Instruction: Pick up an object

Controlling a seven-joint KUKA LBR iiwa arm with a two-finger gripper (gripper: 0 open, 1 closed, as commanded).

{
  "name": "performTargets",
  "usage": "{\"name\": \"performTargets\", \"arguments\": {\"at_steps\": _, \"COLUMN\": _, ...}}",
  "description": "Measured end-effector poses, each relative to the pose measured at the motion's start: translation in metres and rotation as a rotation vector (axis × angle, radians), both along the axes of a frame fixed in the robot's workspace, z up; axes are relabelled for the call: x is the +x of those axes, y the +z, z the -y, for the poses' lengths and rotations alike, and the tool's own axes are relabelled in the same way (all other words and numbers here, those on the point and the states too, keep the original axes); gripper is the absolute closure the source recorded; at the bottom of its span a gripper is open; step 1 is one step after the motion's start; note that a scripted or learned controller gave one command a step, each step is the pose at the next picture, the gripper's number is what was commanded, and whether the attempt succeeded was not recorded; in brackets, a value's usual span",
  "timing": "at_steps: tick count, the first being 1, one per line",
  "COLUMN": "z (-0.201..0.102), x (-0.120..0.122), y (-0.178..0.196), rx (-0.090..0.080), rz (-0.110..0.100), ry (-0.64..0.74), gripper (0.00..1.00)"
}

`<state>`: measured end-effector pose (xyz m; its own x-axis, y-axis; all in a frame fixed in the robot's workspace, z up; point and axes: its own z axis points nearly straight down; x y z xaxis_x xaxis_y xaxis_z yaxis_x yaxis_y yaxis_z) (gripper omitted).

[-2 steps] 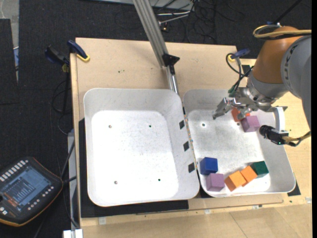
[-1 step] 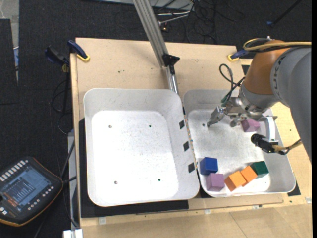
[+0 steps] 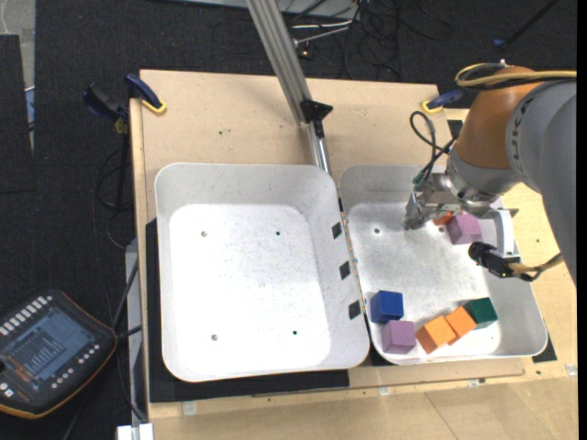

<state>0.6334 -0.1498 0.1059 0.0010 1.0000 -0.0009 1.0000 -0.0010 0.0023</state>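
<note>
My gripper (image 3: 424, 213) reaches down into the back of the right bin (image 3: 404, 255), under the grey wrist with its orange band. A pink block (image 3: 463, 227) lies just right of it, with a small orange piece (image 3: 444, 217) showing at the gripper's side. Near the bin's front edge sit a blue block (image 3: 386, 304), a purple block (image 3: 398, 335), an orange block (image 3: 437, 330) and a green block (image 3: 481, 313). Nothing shows between the fingers.
The left bin (image 3: 243, 264) stands beside the right one on the wooden bench. A metal pole (image 3: 284, 53) slants in from the top to the bins' divide. A teach pendant (image 3: 46, 346) lies at the lower left. Clamps sit at the bench's back corners.
</note>
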Motion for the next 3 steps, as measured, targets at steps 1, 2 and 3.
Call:
{"name": "performTargets", "arguments": {"at_steps": 1, "z": 0.003, "x": 0.008, "y": 0.046, "rx": -0.001, "rz": 0.005, "ry": 0.003, "gripper": 1.00}}
{"name": "performTargets", "arguments": {"at_steps": 2, "z": 0.003, "x": 0.010, "y": 0.100, "rx": -0.001, "rz": 0.006, "ry": 0.003, "gripper": 1.00}}
{"name": "performTargets", "arguments": {"at_steps": 3, "z": -0.049, "x": -0.003, "y": 0.098, "rx": 0.003, "rz": -0.003, "ry": 0.008, "gripper": 1.00}}
